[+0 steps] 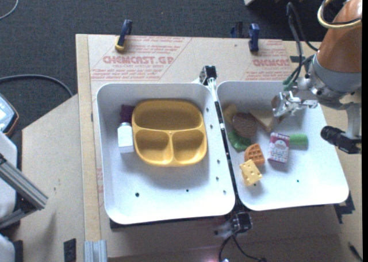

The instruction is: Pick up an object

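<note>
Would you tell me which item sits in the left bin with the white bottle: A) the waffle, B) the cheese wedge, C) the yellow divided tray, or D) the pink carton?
C: the yellow divided tray fills the left bin beside the white bottle.

right bin (322, 192): front half open | toys (253, 140) crowd its left | yellow tray (169, 131) fills left bin (167, 203) centre

The metal two-finger gripper (286, 104) hangs at upper right, above the right white bin (322, 189) holding toy food pieces (253, 154).
</note>
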You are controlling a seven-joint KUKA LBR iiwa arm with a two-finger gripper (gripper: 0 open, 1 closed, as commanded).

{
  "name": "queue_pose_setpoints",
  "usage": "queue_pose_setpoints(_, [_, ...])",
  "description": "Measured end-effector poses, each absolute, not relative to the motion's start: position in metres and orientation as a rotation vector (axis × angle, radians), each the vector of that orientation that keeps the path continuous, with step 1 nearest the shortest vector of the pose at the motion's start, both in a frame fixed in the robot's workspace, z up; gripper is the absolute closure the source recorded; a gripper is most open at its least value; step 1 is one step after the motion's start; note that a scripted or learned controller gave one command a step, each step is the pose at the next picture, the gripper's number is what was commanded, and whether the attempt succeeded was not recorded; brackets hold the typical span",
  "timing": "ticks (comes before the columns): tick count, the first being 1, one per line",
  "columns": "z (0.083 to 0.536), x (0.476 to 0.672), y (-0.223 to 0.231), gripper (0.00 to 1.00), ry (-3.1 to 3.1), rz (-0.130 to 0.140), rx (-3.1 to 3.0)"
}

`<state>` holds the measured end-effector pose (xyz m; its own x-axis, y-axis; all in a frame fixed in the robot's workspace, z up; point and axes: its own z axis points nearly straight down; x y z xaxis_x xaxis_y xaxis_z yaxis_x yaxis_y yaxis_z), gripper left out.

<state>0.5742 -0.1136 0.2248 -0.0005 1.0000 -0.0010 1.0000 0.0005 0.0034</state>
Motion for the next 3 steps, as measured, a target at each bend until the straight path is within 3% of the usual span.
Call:
queue_pose_setpoints(1, [0.226,0.614,-0.063,1.0,2.227,0.007,2.211])
queue_pose_setpoints(2, [0.222,0.63,-0.028,1.0,2.224,0.004,2.214])
queue_pose_setpoints(3, [0.215,0.636,-0.034,1.0,2.219,0.002,2.219])
